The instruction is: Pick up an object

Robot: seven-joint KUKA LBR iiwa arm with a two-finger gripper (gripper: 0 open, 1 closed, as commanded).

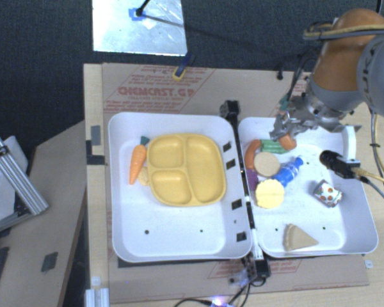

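My gripper (pixel 284 133) hangs over the back left part of the right bin (pixel 358 235), at the end of the grey and orange arm (pixel 343 56). Right below its tip lies a small orange piece (pixel 288 143) next to a green piece (pixel 272 147). Close by are an orange sausage shape (pixel 251 153), a tan round disc (pixel 267 164), a blue bottle (pixel 288 171) and a yellow round piece (pixel 269 194). Whether the gripper touches the orange piece is hidden by its own body.
A silver wrapped object (pixel 327 194) and a tan bread wedge (pixel 297 237) lie in the right bin's front half. A black fitting (pixel 336 162) juts in from the right. The left bin (pixel 125 229) bears a yellow divided plate (pixel 182 169) and a carrot (pixel 137 163).
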